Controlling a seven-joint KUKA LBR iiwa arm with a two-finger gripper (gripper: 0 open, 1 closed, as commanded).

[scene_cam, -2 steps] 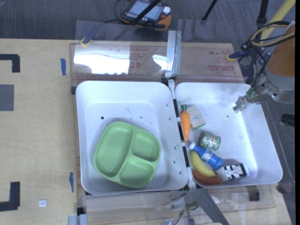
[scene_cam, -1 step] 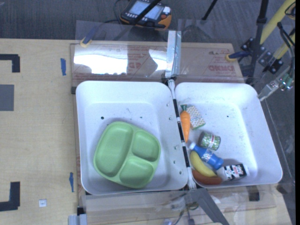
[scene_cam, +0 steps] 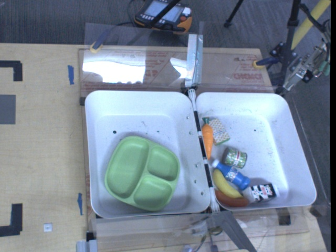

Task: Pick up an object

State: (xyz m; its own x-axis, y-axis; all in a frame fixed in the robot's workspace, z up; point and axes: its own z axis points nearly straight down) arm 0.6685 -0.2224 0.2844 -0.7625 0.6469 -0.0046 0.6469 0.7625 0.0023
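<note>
The right bin holds a cluster of small objects along its left wall. An orange carrot lies lengthwise beside a patterned packet. Below them sit a green can on its side and a blue bottle. A yellow banana rests over a red item in the near corner. A small black and white carton lies to their right. The left bin holds a green divided plate.
A clear plastic panel and an upright metal strip stand behind the bins. A handheld controller lies on the floor beyond. Tripod legs and cabled equipment crowd the upper right. The wooden bench extends left.
</note>
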